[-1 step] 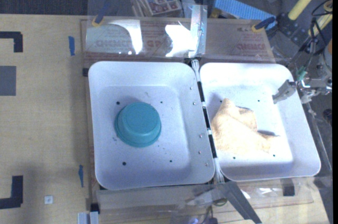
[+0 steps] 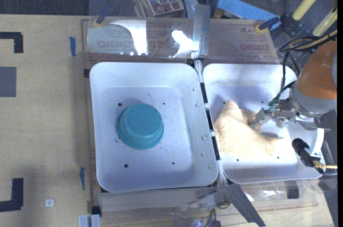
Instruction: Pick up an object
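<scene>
My gripper (image 2: pixel 261 117) hung low over the cloth (image 2: pixel 238 132); whether my fingers were spread or clenched, I couldn't tell.

Two bins (image 2: pixel 102 113), one bowl (image 2: pixel 140 125), one cloth (image 2: pixel 238 132)

My arm (image 2: pixel 316 84) is fat and round. It has a big orange band, and below that band it turns light grey. The grey part looks smooth and a bit shiny. My gripper (image 2: pixel 261 116) sits at the end of the grey part. It is small and made of dull grey metal, with little dark bits on it. Close behind my gripper I can see a tiny green spot. A black cable (image 2: pixel 303 150) loops out below my wrist, next to a white piece. Near the end of that cable there is a small yellow tip
</scene>
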`<state>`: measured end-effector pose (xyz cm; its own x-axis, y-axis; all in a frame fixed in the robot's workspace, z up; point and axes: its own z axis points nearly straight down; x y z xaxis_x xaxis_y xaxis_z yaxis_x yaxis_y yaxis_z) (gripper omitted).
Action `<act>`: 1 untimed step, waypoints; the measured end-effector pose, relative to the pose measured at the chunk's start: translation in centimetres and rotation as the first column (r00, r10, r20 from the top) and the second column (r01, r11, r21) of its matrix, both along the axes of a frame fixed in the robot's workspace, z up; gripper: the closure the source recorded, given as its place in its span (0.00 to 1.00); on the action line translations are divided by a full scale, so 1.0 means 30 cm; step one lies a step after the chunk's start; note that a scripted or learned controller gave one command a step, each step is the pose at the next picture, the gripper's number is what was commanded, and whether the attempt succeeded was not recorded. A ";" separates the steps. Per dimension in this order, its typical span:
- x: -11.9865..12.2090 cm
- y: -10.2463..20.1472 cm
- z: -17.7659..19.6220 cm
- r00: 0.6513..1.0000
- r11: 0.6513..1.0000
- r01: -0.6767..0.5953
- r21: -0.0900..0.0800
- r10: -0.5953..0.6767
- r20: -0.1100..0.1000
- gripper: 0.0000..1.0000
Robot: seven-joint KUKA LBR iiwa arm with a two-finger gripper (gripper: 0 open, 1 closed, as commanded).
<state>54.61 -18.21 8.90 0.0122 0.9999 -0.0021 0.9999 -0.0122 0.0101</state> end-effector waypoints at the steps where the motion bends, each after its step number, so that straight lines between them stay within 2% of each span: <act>1: 0.002 -0.005 0.035 1.000 1.000 0.005 0.001 -0.005 0.004 1.00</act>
<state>54.65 -18.37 9.96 0.0168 0.9999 -0.0013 0.9998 -0.0167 0.0139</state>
